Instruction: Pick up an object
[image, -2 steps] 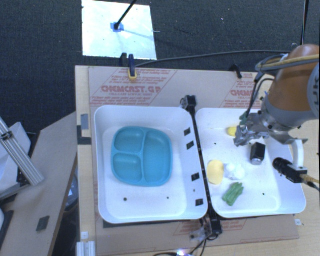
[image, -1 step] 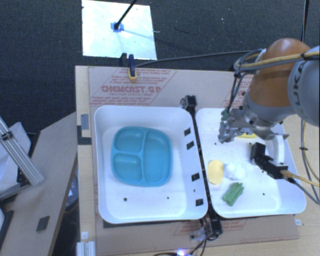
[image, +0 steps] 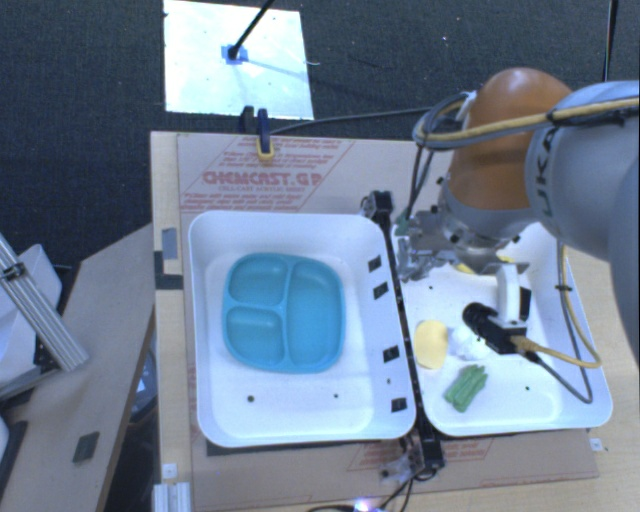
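In the right bin (image: 560, 400), a pale yellow rounded object (image: 432, 343) lies near the left wall. A small white object (image: 466, 346) sits just right of it, and a green ribbed object (image: 466, 387) lies in front of both. My gripper (image: 413, 256) hangs low over the bin's back left corner, beside the divider and behind the yellow object. A sliver of another yellow thing (image: 466, 268) peeks out from under the wrist. Nothing can be seen held.
The left bin (image: 215, 400) holds a blue divided plate (image: 285, 311). A row of black clips (image: 388, 322) runs along the joint between the bins. The arm's orange and grey body (image: 520, 130) covers the right bin's back part.
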